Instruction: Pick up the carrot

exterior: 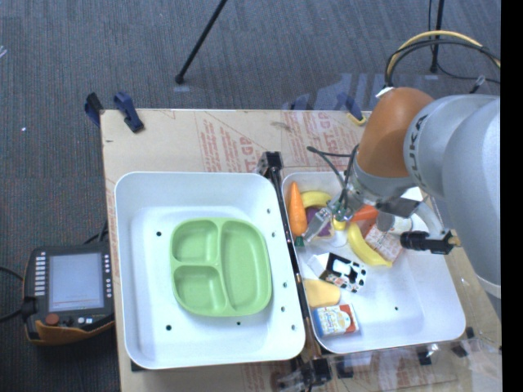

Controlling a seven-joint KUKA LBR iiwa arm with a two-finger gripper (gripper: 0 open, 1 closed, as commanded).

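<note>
Carrot (297, 208): orange, tapered, lying along right bin's left wall.

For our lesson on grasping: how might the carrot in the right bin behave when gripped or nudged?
The carrot looks stiff and smooth, so it may slip. Its tapered, rounded shape could roll. It lies against the right bin's wall, which may hamper the gripper.

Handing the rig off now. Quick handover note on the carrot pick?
Gripper: low in the right bin, just right of the carrot; can't tell if it's open or shut.
Carrot: lying along the right bin's left wall, near the far end, beside a banana. Nothing seen between the fingers.
Left bin holds a green tray.
Done: arm brought to the carrot.
Left: grasp and lift the carrot.
</note>
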